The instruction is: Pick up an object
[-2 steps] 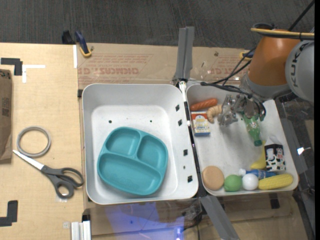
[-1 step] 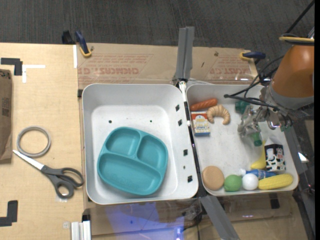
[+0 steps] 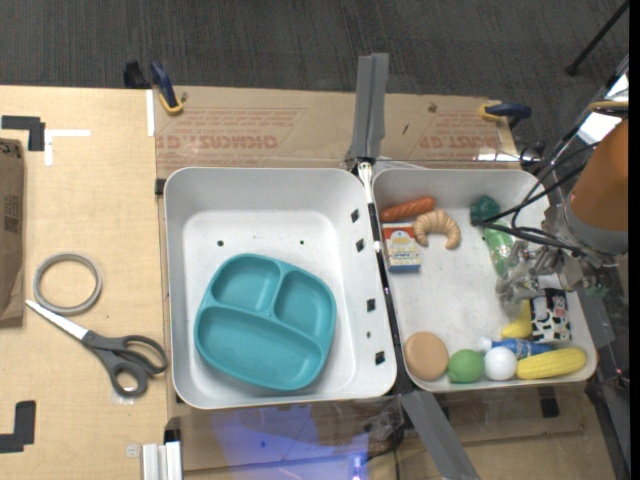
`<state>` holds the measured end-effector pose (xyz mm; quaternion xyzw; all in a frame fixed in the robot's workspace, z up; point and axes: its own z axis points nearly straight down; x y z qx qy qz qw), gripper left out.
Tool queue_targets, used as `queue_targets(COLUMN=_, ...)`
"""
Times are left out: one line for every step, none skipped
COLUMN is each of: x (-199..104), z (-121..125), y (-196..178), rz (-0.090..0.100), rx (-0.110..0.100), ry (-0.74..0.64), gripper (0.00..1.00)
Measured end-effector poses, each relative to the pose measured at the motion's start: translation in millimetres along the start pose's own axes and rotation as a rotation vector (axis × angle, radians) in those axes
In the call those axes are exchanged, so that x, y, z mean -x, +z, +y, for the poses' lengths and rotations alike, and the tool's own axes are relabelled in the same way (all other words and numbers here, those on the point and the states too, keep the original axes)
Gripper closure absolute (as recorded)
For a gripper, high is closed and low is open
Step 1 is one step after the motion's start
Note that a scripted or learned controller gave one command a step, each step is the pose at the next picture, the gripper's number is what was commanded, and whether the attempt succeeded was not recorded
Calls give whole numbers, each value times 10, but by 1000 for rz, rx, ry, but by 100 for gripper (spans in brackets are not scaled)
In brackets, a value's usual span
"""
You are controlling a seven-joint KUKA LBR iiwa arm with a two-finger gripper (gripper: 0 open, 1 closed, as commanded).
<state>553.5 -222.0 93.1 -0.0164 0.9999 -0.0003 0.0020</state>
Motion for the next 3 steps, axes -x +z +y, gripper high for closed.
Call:
queue_targets(x=551, z=-7, y=3, rz=-2, rx=0, ry=-51, gripper=0)
queue_targets(x=-128, z=8, y=2, rz=0, rx=1, ry=-29, gripper=0)
queue_targets(x=306, z=-4, y=-1, rz=-2, rx=0, ry=-157, gripper=0)
